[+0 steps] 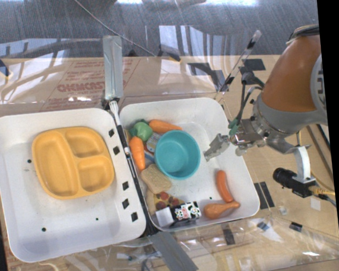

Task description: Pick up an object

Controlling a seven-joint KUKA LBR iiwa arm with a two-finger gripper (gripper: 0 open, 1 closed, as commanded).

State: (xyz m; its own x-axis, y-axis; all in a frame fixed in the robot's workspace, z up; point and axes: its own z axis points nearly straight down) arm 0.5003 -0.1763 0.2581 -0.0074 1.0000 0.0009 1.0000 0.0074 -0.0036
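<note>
My gripper (217, 147) hovering beside the teal bowl (177, 154), hot dog (223, 186) just below, my arm reaching from right, finger opening unclear, nothing visibly held

The cardboard sheet (86, 80) behind the bins bears faint red lettering, too blurred to read.

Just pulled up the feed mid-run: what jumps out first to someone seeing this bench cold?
The yellow divided tray lies alone in the left bin. The right bin is crowded with toy food around a teal bowl: carrots, a sausage, a slice of bread. The grey-and-orange arm reaches in from the right, its pincer just off the bowl's right rim.
</note>
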